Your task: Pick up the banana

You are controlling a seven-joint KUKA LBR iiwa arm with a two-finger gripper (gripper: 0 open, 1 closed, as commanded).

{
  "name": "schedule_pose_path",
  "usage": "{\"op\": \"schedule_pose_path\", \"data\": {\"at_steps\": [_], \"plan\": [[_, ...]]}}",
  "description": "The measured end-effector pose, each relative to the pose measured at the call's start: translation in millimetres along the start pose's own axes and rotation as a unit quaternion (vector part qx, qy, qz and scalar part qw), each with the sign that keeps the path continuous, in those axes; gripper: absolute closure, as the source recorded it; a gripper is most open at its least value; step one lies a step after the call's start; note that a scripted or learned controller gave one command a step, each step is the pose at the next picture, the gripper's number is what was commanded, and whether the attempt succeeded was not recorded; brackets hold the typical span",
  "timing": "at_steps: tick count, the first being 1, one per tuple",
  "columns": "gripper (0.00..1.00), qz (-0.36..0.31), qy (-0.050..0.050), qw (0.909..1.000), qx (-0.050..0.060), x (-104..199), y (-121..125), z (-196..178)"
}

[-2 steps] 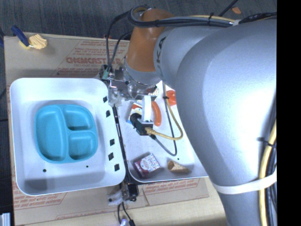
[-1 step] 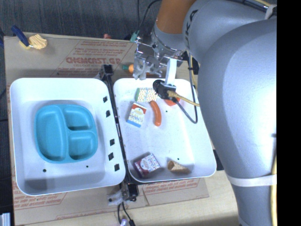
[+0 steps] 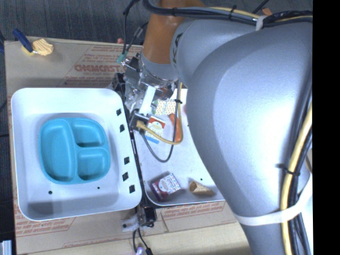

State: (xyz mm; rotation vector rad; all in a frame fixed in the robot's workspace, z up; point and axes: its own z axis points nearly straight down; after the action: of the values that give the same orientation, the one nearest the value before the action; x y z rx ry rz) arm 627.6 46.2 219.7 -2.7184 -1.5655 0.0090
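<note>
The grey arm [image 3: 249,116] looms; gripper [image 3: 142,102] over the right bin [image 3: 183,198] (fingers' state unclear), banana unidentifiable beneath.

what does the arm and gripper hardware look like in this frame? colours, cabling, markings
The arm is a bulky, rounded, light grey shell, with an orange band above the wrist. Black cables run along the top of it, and a white tie wraps the lower link. The gripper is a metallic silver and black assembly with thin wires, including a yellow one looping beneath it. No readable markings.
</note>
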Motion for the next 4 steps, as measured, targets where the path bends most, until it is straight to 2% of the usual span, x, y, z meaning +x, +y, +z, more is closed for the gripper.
{"op": "schedule_pose_path", "data": {"at_steps": [1,2,3,4], "plan": [[0.0,0.0,0.0,1.0,0.0,-0.2,0.2,-0.3],[0.0,0.006,0.001,1.0,-0.003,-68.5,68.4,-95.4],[0.0,0.118,0.0,0.9931,0.0,-7.2,-9.8,-91.5],[0.0,0.106,0.001,0.9943,-0.001,49.3,-35.4,-102.9]]}}
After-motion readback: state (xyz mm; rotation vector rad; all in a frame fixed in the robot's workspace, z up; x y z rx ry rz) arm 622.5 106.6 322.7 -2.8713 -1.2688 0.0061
